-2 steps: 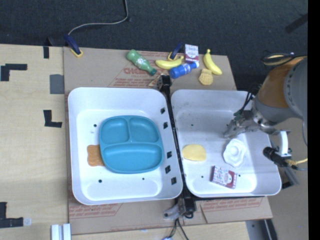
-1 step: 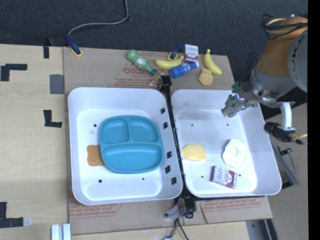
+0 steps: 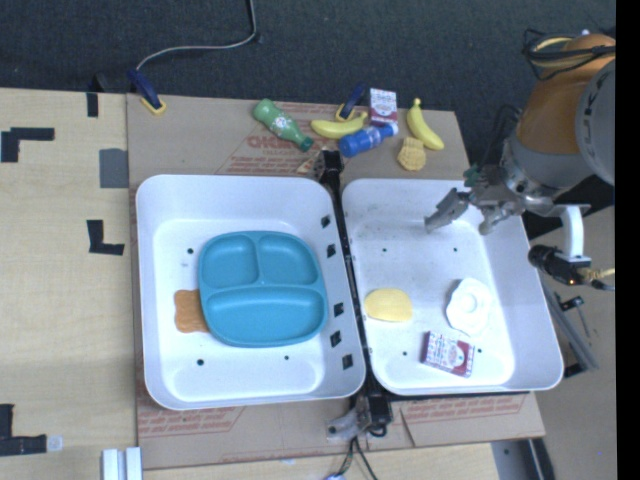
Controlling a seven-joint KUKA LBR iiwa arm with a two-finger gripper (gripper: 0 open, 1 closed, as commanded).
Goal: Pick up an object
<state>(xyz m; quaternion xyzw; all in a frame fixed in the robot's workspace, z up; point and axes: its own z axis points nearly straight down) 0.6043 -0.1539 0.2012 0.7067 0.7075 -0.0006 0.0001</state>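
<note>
My gripper hangs over the far right part of the right bin, fingers spread open with nothing between them. In that bin lie a yellow oval piece near the left wall, a white egg-like piece to the right, and a small dark red carton at the front. The gripper is well behind all three. The left bin holds a blue divided plate with a brown toast slice tucked at its left edge.
Behind the bins on the cardboard lie a green bottle, two bananas, a blue bottle, a small carton and a yellow piece. A black divider with clips runs between the bins.
</note>
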